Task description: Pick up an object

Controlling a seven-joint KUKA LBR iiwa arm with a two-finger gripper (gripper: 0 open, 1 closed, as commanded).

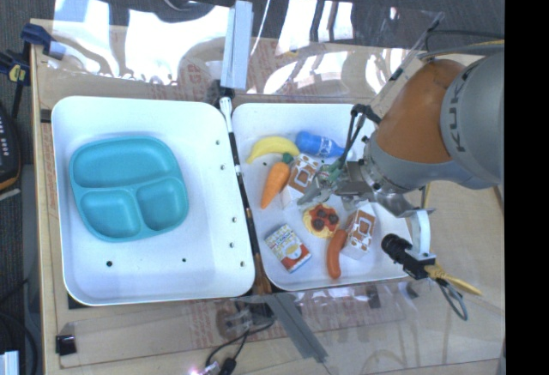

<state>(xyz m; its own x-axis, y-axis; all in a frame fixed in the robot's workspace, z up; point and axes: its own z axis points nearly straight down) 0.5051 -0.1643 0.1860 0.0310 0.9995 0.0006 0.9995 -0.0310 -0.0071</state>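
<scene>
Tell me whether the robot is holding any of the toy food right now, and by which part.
It cannot be told. The gripper is down among the items in the right bin, beside the pizza slice and a snack box, but no item visibly sits in it.

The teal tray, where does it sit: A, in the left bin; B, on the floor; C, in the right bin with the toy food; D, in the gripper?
A: the teal tray lies flat in the left bin, alone; the banana and carrot are in the right bin.
</scene>
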